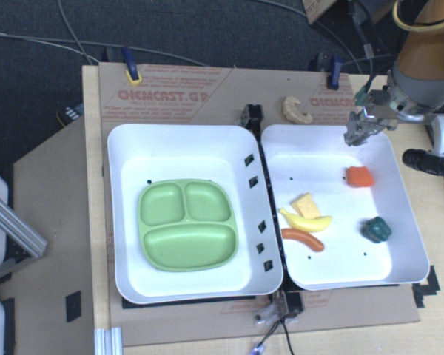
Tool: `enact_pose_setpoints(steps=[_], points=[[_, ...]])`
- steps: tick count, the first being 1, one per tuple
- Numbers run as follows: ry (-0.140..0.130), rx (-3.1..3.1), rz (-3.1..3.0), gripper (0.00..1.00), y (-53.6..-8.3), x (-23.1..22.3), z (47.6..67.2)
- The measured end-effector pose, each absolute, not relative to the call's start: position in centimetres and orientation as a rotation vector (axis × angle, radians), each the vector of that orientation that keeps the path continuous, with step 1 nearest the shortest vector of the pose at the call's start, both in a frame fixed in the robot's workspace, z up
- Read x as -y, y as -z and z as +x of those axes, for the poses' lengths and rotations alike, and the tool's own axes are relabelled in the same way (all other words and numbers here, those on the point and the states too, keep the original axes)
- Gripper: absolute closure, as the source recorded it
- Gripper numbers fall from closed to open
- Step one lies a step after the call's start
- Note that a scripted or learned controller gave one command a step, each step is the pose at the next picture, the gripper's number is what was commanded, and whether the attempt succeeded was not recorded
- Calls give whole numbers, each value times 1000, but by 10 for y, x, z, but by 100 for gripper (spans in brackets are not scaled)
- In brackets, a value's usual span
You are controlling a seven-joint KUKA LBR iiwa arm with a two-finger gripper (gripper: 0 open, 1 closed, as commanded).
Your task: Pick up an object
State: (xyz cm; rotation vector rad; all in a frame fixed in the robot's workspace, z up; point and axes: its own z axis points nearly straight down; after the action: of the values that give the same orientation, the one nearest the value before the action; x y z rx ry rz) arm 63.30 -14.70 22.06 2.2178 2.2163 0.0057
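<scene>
The right bin [399, 268] holds an orange block [360, 177], a pale yellow wedge [305, 203], a yellow banana [308, 222], a red-orange sausage [303, 239] and a dark green lump [376, 229]. My gripper [357, 136] hangs over the bin's far right corner, above and a little left of the orange block. Nothing shows between its tips. The arm comes in from the upper right.
The left bin [126, 154] holds a green divided plate [187, 225]. A tan piece [297, 109] lies on the board behind the bins. Blue clamps [132, 68] hold the board's far edge, and cables run across the dark floor beyond.
</scene>
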Motion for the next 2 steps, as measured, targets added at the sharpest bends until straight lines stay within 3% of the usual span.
enact_pose_setpoints(steps=[1,2], points=[[-8,-2217,2215,100,-276,147,635],[-3,-2230,2216,100,-277,92,637]])
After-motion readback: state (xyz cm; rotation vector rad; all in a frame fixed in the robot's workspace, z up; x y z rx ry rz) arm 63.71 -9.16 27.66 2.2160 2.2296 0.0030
